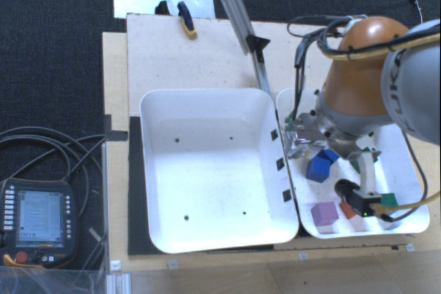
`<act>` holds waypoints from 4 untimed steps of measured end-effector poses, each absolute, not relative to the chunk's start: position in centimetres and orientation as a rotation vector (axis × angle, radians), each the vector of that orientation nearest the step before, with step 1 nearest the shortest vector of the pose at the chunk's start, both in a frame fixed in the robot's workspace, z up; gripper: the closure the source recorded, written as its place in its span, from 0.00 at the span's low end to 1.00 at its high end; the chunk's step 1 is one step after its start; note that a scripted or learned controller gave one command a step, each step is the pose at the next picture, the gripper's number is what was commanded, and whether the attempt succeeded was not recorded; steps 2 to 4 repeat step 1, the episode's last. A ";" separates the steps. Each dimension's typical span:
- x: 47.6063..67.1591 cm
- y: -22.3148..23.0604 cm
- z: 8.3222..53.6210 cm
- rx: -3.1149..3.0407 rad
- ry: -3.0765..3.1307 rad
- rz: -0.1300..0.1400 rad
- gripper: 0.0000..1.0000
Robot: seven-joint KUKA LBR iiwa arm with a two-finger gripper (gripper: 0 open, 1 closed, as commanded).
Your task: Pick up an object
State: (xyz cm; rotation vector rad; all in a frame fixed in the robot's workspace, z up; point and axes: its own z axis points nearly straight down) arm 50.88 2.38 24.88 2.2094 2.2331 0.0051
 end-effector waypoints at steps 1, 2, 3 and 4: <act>50.3 7.8 25.7 2.209 2.235 0.005 1.00; 50.3 7.8 25.7 2.209 2.235 0.005 1.00; 50.3 7.8 25.7 2.209 2.235 0.005 1.00; 50.3 7.8 25.7 2.209 2.235 0.005 1.00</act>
